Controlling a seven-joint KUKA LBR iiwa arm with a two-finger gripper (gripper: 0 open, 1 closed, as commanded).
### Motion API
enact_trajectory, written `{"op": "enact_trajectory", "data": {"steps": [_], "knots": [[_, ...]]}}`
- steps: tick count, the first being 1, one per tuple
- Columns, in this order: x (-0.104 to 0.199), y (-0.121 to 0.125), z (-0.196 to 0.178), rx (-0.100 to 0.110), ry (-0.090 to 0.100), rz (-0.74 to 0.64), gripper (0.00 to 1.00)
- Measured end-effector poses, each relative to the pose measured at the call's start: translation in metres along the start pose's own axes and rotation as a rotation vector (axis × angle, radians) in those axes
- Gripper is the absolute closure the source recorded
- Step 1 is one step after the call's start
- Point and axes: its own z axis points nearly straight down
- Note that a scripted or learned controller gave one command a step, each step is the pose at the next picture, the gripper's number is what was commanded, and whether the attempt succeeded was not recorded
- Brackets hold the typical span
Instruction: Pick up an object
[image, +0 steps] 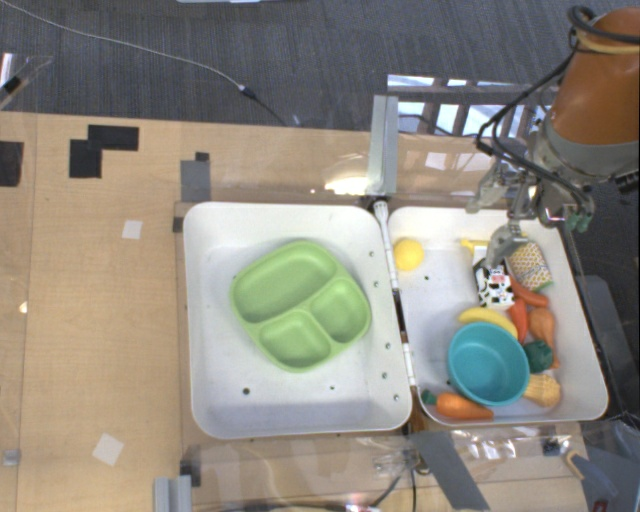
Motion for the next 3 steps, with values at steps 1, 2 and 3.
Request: {"op": "enact_trajectory", "data": {"steps": [1, 2, 3], "knots": [[0.027, -0.040, 0.142, -0.002, 0.006, -0.253, 0.00], [0.072, -0.068, 0.179, 0.002, -0.008, -0.198, 0.00], [0.052, -0.014, 0.179, 0.000, -0.008, -0.090, 0.00]]}}
